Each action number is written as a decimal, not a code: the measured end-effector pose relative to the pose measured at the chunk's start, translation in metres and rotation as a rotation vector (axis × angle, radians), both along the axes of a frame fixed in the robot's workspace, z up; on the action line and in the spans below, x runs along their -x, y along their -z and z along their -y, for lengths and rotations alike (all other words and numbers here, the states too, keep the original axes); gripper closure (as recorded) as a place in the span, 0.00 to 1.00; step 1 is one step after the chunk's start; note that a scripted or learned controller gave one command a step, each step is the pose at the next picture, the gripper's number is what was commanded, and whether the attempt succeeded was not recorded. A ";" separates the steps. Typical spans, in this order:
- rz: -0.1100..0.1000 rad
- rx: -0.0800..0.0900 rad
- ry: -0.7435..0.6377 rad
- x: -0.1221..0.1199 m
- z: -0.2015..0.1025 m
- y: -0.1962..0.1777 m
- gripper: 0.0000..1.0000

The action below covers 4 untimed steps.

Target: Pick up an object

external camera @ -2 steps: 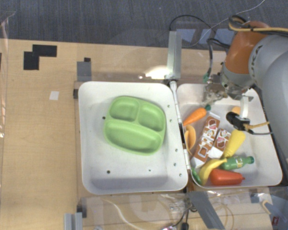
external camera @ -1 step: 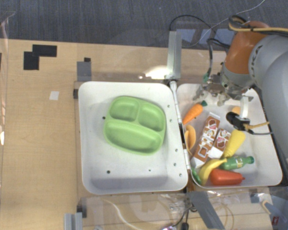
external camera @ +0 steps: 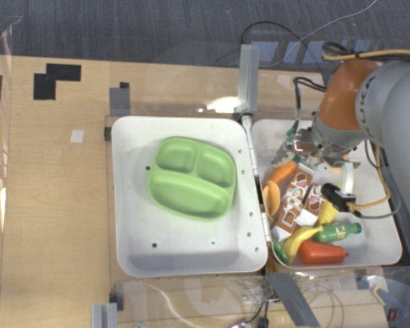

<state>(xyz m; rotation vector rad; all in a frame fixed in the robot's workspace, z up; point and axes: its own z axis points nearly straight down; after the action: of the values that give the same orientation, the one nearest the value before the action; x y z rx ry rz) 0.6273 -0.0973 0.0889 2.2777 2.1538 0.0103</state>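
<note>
I can't tell the jaw state; the gripper (external camera: 302,149) hangs low just above the carrot (external camera: 284,171). Carrot lies beside the brown box (external camera: 297,200), so I fear a crowded, glancing grab.

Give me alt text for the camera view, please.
A grey arm's gripper hangs over the right white bin of toy food, above an orange toy carrot. The left white bin holds a green divided plastic plate.
</note>
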 end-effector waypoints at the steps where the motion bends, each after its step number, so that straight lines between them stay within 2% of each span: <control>1: 0.000 0.000 0.000 0.000 0.000 0.000 0.00; 2: 0.008 -0.002 -0.001 -0.003 -0.002 -0.013 1.00; 3: 0.008 -0.002 -0.001 -0.003 -0.002 -0.013 0.00; 4: 0.013 -0.002 -0.001 -0.005 -0.002 -0.025 1.00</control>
<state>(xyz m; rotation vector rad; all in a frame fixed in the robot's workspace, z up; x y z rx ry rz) 0.6320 -0.0950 0.1135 2.2711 2.1501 0.0273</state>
